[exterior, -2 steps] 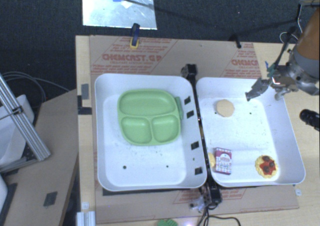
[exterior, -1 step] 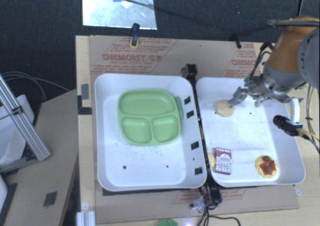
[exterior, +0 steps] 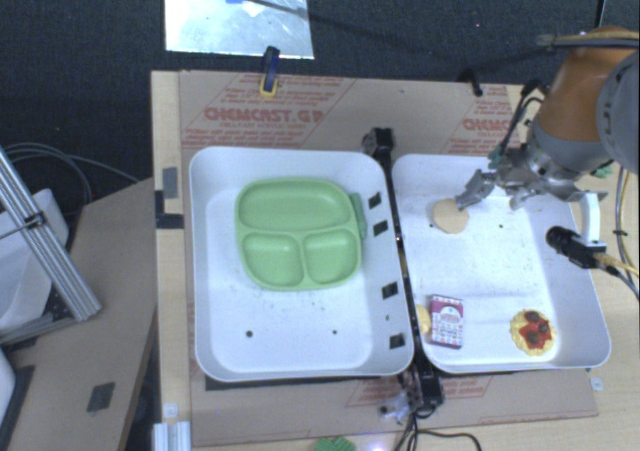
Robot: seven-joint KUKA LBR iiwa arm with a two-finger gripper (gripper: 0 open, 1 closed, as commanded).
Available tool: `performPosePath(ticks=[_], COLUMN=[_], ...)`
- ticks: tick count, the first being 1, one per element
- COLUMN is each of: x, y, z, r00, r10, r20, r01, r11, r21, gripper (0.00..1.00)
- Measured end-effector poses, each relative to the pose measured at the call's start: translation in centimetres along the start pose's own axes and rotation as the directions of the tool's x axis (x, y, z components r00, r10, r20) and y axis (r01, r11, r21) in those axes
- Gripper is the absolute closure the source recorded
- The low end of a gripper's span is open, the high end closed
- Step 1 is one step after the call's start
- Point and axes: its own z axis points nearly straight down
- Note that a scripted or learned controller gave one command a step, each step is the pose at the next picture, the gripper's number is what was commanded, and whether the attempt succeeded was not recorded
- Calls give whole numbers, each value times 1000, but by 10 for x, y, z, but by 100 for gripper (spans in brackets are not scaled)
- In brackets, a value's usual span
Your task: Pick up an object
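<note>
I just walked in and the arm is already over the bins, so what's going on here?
The arm reaches into the right bin from the right, its gripper open above a pale round cookie and holding nothing. Nearer the front lie a red box and a small pizza. The left bin holds a green tray, untouched.
</note>
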Motion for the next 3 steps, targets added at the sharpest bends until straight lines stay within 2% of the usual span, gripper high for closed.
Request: performPosePath(ticks=[1,2,3], x=[2,2,2], y=[16,19,19], z=[69,51,52], r00=[1000,1000,1000], r10=[0,-2,-3], r20=[0,2,1], r01=[0,2,3], r11=[1000,1000,1000], r21=[-1,-12,-11], gripper=[0,100,0])
